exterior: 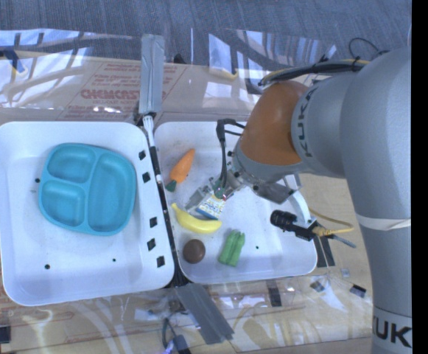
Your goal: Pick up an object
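Note:
The right bin (276, 262) holds an orange carrot (183, 166) near its upper left, a yellow banana (196, 222) by its left wall, a brown ball (194, 251) and a green ridged piece (232, 248) near its front. My gripper (203, 196) hangs low over the middle of this bin, between the carrot and the banana. A small blue and white item (211, 208) lies right at its tip, touching the banana's upper side. The wrist hides whether anything is gripped.
The left bin (22, 271) bears a blue three-compartment plate (88, 188). A black-clipped divider (155, 198) separates the two bins. The grey arm (346, 124) covers the right bin's upper right part. Bare white floor shows at the right bin's front right.

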